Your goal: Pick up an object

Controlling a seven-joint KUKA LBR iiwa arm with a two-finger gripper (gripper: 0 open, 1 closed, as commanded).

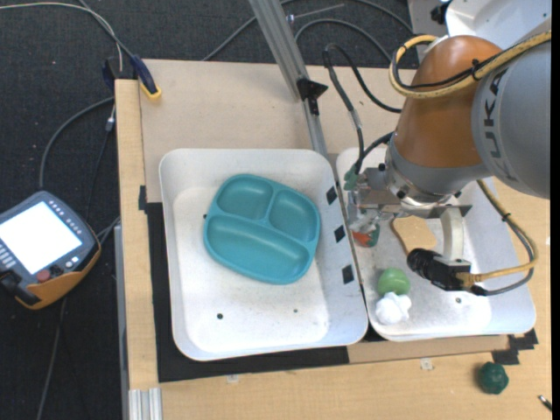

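From above, the grey arm [516, 103] at upper right carries part of a wordmark, "UK", on its side. Its gripper [366, 221] hangs low over the right bin [499, 318]; how far open it is, I cannot tell. A green ball [394, 281] and a white object [393, 308] lie in the bin's lower left. A teal divided plate [262, 227] fills the left bin [254, 339] on the counter [219, 103].

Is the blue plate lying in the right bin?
No, the blue plate lies in the left bin, while the right bin holds a green ball.
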